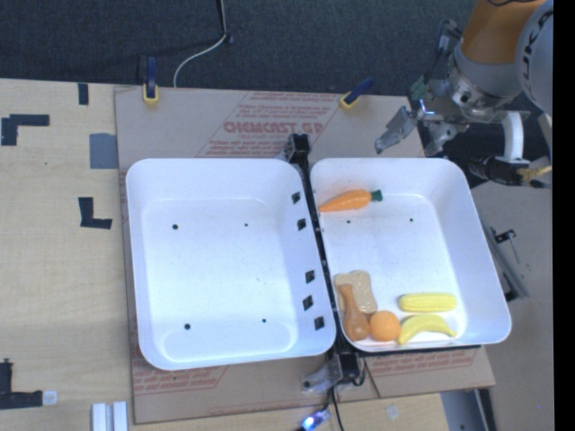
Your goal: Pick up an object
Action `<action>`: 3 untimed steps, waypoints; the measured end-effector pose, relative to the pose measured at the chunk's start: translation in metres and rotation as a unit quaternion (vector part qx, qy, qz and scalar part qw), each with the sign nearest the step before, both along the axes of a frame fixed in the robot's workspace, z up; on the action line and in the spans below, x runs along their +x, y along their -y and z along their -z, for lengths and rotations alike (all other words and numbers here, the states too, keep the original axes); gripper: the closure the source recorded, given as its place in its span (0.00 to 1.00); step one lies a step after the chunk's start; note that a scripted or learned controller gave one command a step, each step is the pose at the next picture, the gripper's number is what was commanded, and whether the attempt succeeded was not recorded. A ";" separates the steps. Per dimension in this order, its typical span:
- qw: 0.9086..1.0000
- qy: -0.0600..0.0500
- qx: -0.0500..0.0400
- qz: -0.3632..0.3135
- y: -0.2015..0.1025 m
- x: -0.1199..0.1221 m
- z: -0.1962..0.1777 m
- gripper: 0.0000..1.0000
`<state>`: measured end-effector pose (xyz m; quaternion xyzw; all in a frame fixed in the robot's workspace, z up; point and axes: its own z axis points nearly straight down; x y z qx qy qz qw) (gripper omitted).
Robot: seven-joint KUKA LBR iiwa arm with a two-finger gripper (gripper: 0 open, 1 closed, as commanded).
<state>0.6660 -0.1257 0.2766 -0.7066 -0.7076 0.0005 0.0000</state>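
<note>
Overhead, the arm (503, 25) comes in at the top right, its orange band near the corner. The gripper (415, 133) hangs above the cardboard just beyond the far rim of the right bin (481, 232), outside the bin walls. Its two fingers stand apart, open, with nothing between them; one finger (393, 136) slants down to the left, the other sits beside it toward the bin corner.

The right bin holds all the objects. A carrot (346, 201) lies near the far left corner, close to the divider where the two bins meet, its green tip pointing right. Along the near edge sits a crowded group: a bread slice (357, 289) and a brown bottle-shaped piece (352, 317) by the left wall, an orange (384, 326) touching that piece, a corn cob (427, 303), and a banana (426, 329) just beside the near rim. The middle and far right of this bin are bare white floor, giving open room between the carrot and the near group.

The left bin (144, 241) shows bare floor, wall to wall. Both bins rest on a cardboard sheet (260, 124) clamped at the far edge.
</note>
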 end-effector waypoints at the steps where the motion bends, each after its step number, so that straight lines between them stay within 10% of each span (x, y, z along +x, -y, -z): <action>1: 1.000 0.010 -0.001 0.000 -0.008 -0.090 -0.213 0.00; 2: 1.000 0.001 -0.001 0.000 -0.009 -0.087 -0.211 1.00; 3: 1.000 0.003 0.001 -0.005 -0.101 -0.068 -0.259 1.00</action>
